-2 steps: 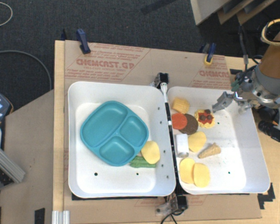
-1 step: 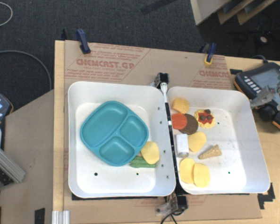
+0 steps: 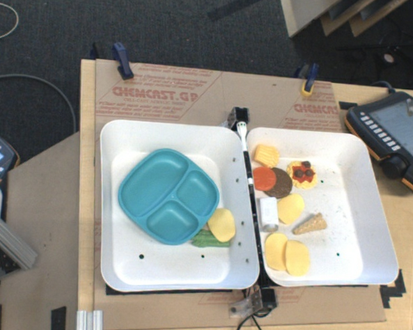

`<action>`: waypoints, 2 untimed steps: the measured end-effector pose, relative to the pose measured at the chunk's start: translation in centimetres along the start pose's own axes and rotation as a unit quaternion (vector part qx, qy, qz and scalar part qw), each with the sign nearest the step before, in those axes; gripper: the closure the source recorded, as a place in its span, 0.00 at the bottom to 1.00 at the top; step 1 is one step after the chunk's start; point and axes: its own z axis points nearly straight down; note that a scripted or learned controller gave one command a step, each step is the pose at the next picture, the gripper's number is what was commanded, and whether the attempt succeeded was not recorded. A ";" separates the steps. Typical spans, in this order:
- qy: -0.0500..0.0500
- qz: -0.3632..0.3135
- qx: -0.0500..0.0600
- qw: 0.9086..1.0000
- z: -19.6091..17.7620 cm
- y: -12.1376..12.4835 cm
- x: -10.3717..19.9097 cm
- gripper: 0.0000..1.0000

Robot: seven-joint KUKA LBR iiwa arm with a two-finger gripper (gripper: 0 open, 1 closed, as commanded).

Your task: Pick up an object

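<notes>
Since my arm enters from the right, the tan wedge-shaped toy piece [image 3: 309, 223] probably lies nearest — jaw state I cannot tell.

Green item [image 3: 207, 240] largely hidden under yellow piece [image 3: 222, 225] and teal plate [image 3: 168, 195]; handheld controller [image 3: 390, 134] cut off by right edge.

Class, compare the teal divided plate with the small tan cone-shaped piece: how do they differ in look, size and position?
The teal divided plate is by far the larger thing; the tan cone piece is small. The plate lies in the left bin, the cone in the right bin. The plate is rounded with three compartments; the cone is a narrow wedge. Both rest on a bin floor.
</notes>
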 end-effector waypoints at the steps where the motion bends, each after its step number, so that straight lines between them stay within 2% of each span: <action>1: 0.004 0.005 0.017 1.000 12.2 -3.5 -3.6 0.00; 2: -0.001 0.002 0.000 1.000 -4.9 -4.8 -2.9 0.00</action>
